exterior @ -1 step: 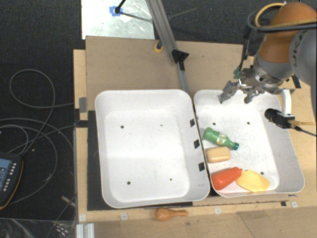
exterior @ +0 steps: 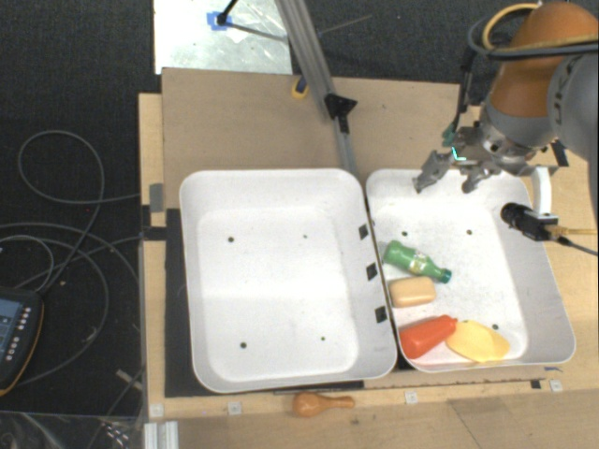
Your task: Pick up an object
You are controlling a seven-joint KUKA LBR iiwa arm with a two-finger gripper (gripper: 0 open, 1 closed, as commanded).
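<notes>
Your claw (exterior: 450, 177) hangs spread wide with nothing between its fingers, over the far edge of the right bin (exterior: 524, 251). Four objects lie at that bin's near end (all smooth plastic): one green bottle (exterior: 416, 261), one tan block (exterior: 413, 293), one red pepper (exterior: 427, 334), one yellow lump (exterior: 478, 341).

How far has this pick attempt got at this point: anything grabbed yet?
Nothing looks picked. The gripper hangs open over the far end of the right bin with nothing between its fingers. The green bottle, tan block, red piece and yellow piece all lie in that bin's near half. Left: move over one, descend, close, lift.
</notes>
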